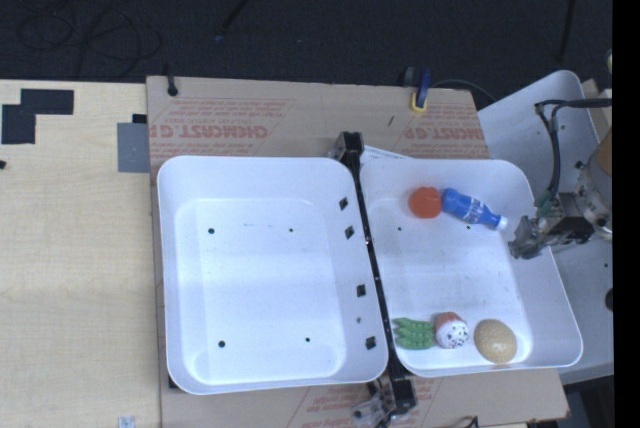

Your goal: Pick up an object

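Right bin (pixel 540 316): hand (pixel 527 241) at rim near bottle (pixel 470 208).

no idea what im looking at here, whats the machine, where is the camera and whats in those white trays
This is a single picture from a camera fixed above a workbench, looking down at a slant. On the bench sit two shallow white bins side by side: the left bin and the right bin.

The machine is a robot arm that reaches in from the right side of the picture. Its pincer, the part meant to grab things, sits at the right bin's right rim. I see nothing held in it, and the picture is too small to tell whether it is open or shut.

The right bin holds an orange ball next to a blue bottle lying on its side. Along its near edge lie a green toy, a small white and red object and a tan egg-shaped object.
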Tool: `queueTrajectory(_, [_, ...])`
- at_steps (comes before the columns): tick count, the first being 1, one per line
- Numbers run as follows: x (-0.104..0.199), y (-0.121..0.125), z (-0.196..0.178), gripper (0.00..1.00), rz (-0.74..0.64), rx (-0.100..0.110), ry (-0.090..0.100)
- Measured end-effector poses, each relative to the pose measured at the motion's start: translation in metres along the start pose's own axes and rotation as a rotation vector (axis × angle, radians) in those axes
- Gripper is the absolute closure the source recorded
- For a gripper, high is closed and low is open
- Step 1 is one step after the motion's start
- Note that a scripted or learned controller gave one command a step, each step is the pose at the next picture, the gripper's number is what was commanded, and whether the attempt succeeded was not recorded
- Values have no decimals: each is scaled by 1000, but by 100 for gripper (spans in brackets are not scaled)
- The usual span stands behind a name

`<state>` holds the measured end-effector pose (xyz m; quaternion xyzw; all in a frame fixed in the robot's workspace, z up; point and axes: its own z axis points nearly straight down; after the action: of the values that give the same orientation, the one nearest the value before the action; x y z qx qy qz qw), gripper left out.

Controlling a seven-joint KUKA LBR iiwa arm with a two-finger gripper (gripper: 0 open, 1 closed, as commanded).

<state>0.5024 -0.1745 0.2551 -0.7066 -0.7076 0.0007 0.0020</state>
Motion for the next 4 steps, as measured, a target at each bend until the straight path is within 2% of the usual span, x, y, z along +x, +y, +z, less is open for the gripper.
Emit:
queueTrajectory(1, [0, 0, 0, 0, 1, 0, 0])
queueTrajectory(2, [0, 0, 0, 0, 1, 0, 0])
queueTrajectory(3, [53, 75, -77, 0, -6, -13, -3])
queueTrajectory(4, [50, 71, -82, 100, -3, 0, -2])
